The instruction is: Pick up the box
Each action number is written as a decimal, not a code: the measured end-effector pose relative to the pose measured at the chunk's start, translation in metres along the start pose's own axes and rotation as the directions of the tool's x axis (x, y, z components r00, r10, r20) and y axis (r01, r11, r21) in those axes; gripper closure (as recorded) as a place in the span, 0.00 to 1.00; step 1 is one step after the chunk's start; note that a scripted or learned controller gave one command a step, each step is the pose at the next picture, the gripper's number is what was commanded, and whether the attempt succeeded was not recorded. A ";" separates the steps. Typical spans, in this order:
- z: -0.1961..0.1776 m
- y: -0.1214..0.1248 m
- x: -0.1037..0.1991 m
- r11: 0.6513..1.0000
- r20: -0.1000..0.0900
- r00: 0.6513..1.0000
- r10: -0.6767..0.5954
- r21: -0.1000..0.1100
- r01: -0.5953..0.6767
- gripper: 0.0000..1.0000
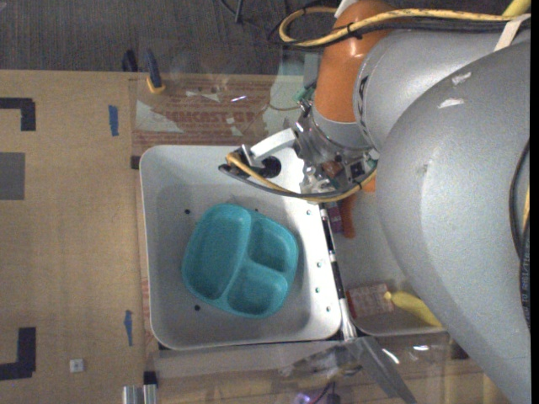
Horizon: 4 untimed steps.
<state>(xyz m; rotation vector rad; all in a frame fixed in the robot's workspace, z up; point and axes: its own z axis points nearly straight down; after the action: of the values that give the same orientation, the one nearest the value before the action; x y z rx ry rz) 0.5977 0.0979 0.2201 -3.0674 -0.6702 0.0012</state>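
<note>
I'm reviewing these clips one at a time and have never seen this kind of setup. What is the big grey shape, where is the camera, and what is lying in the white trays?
The big grey shape is a robot arm with an orange band above its wrist; it reaches in from the right. One fixed camera looks down at a slant on a bench holding two shallow white bins. The left bin holds a teal divided plate. The right bin is mostly hidden by the arm; near its lower edge lie a small tan box and something yellow. The gripper hangs over the divide between the bins, cables looped around it. Its tips are too cluttered to read, and nothing is visibly held.
</note>
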 end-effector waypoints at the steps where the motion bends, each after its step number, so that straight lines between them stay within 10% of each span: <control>1: -0.009 0.003 0.000 1.000 -0.001 1.000 0.006 0.001 -0.006 1.00; 2: 0.061 -0.032 0.069 0.999 0.000 0.999 0.038 -0.001 -0.038 1.00; 3: 0.036 0.016 0.025 0.970 0.004 0.970 -0.244 0.001 0.244 1.00; 4: 0.068 -0.039 0.076 0.991 -0.001 0.991 -0.136 -0.001 0.136 1.00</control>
<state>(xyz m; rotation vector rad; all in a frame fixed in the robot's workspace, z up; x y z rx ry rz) 0.6501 0.1652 0.1522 -3.0155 -0.8779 -0.0011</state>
